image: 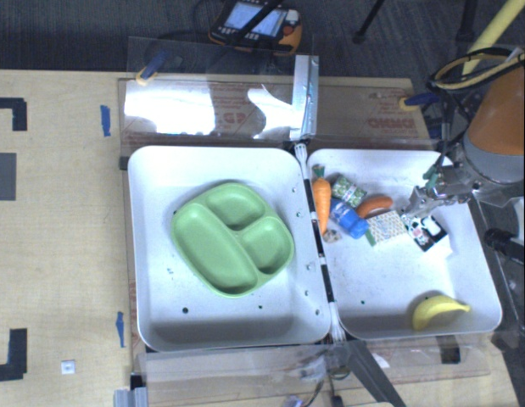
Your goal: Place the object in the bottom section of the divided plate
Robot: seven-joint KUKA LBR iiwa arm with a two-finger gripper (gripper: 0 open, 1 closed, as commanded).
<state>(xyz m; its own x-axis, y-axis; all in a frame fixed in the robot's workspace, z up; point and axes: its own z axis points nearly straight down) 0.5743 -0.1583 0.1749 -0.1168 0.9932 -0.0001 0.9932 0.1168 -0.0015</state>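
The arm (499, 134) enters from the right, most of it cut off by the edge, its orange band just showing above the grey wrist. The gripper (419, 202) hangs low over the right bin (474, 312), and how its tips stand cannot be told, since they merge with the small black-and-white item (427, 234) directly beneath. Just to the gripper's left lies a cluster that is hard to separate: a reddish sausage-like piece (376, 203), a speckled packet (385, 225), a blue bottle (350, 223) and an orange carrot (321, 203) whose long axis runs up-down beside the bin's wall. Below the gripper, near the bin's front, a yellow banana (438, 310) lies crosswise. Far to its left, the green divided plate (232, 237) sits tilted in the left bin (152, 193).
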